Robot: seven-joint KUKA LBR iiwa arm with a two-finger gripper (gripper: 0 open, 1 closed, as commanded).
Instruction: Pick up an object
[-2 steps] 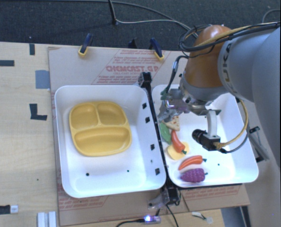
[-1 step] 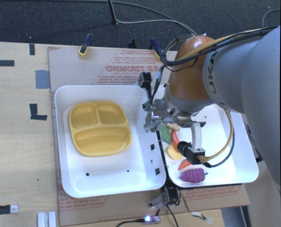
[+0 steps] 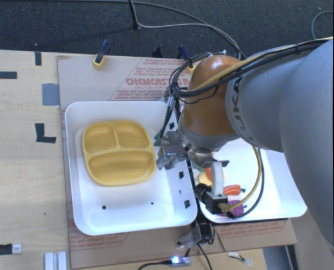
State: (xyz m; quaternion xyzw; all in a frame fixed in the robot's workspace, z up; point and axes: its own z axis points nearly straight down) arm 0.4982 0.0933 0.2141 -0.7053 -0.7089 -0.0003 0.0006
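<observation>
While the arm (image 3: 257, 94) reaches in from your right and hangs over the seam between the two bins, you cannot tell the pincer's state from above. Your yellow divided plate (image 3: 119, 152) lies in the left bin (image 3: 122, 215). Small orange and purple items (image 3: 233, 198) sit in the right bin (image 3: 282, 198) just beside the wrist.
</observation>
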